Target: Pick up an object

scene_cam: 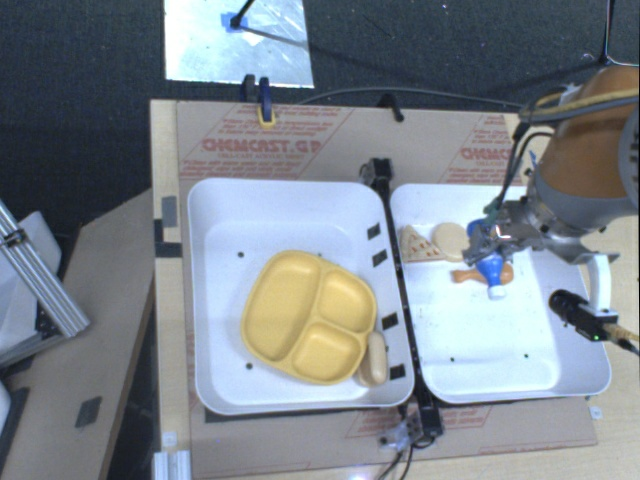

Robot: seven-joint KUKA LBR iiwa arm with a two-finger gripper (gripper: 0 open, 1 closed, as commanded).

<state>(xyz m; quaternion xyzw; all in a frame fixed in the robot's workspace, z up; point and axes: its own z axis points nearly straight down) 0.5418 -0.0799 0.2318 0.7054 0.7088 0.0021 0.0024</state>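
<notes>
Nearest me, in the left bin [215, 368], a yellow divided plate [308, 315] lies flat, a pale bread roll [374, 359] touching its lower right rim. Across the divider, the right bin [500, 368] holds an orange-and-blue toy [484, 275], a wedge slice [420, 245] and a round tan piece [450, 238]. The gripper [495, 236] hangs right above the toy. Whether it is open or closed, I cannot tell. Beyond, the desk [300, 138] shows red lettering.
</notes>
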